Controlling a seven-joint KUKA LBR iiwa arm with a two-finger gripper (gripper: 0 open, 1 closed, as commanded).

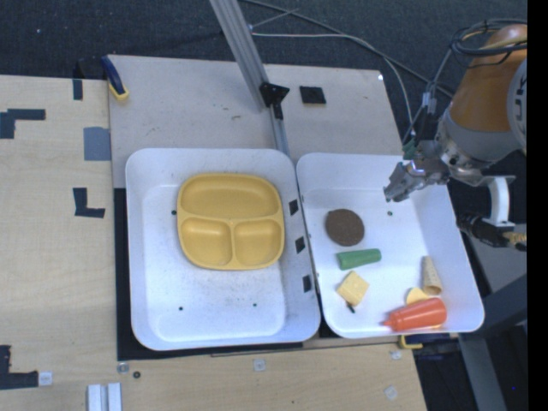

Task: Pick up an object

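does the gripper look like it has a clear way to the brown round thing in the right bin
Probably yes. The gripper hangs over the right bin's upper part, and the brown disc lies down and to the left of it with bare bin floor between. The green piece lies just below the disc, apart from it.

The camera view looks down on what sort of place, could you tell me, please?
Probably a robot lab test bench: two white bins side by side, toy food such as a carrot and a yellow divided plate, and loose cables beside the arm's gripper.
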